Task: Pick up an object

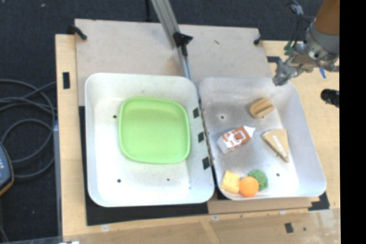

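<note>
Toward the left side of the desk (68, 123) sits the left bin (97, 140), and a light green square plate (154, 130) lies flat in its middle, well clear of the bin walls. Just beside it, edge to edge, is the right bin (303, 146), which carries all the small things. Near its centre lies a small red and white carton (235, 139), tilted on its side. At the bin's near edge a yellow block (231, 182) sits touching an orange ball (248, 187), and a green bumpy piece (259, 178) is tucked just behind the ball. Toward the bin's far side rests a tan bread roll (261, 107), and near it, closer to the right wall, a pale wedge like a slice of cheese (277, 144) lies flat. Over the far right corner of that bin hovers the hand (281, 78), on the grey arm (323, 23) with its orange band, which comes in from the right; it is above the bin rim, apart from the roll and touching none of the objects. From here I cannot tell how wide the hand stands, and nothing is seen between its tips.
</note>
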Controlling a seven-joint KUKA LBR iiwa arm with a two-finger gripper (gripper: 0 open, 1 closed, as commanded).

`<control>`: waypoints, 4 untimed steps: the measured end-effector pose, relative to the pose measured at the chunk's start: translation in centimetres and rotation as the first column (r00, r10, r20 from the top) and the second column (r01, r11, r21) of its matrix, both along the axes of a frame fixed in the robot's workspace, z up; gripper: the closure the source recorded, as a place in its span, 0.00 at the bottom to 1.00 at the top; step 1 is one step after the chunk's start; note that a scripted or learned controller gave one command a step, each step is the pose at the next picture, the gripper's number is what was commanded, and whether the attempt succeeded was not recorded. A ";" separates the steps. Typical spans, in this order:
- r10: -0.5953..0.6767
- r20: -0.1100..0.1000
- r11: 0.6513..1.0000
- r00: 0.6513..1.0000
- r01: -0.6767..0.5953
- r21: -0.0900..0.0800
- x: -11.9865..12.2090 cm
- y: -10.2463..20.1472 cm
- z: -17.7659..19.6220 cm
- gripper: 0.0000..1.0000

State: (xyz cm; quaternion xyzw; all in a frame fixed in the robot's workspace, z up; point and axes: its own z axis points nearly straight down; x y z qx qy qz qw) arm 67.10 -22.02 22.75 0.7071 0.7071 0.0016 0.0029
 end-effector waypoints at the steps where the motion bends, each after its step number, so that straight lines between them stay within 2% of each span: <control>1: 0.000 -0.001 1.000 1.000 0.000 0.000 0.1 -0.1 4.8 1.00; 3: 0.003 -0.006 1.000 1.000 -0.003 0.002 -4.9 9.7 2.4 1.00; 4: 0.003 -0.005 1.000 1.000 -0.003 0.003 -7.0 14.5 3.2 1.00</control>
